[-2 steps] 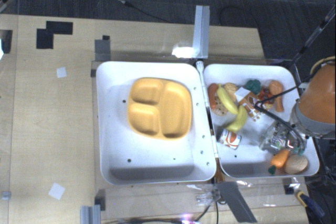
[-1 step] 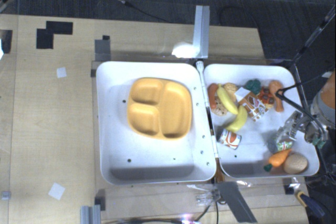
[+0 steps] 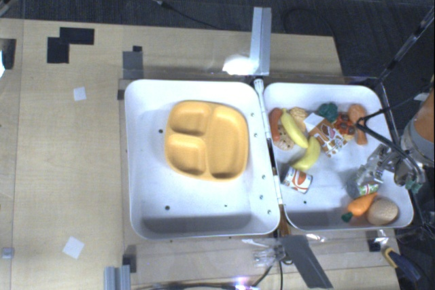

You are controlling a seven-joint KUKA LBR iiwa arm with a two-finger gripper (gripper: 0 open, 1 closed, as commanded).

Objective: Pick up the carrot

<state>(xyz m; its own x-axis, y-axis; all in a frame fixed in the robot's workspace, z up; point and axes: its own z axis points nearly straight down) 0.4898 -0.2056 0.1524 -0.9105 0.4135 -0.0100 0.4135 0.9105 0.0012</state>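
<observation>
Near the front right corner of the right white bin (image 3: pixel 319 219) lies our small orange plastic carrot (image 3: pixel 361 204), green-tipped, tilted, touching a tan potato-like lump (image 3: pixel 383 211). We should descend straight over its middle, straddling across its width, clear of the lump. Whether the gripper (image 3: pixel 376 170) is open, we cannot tell.
</observation>
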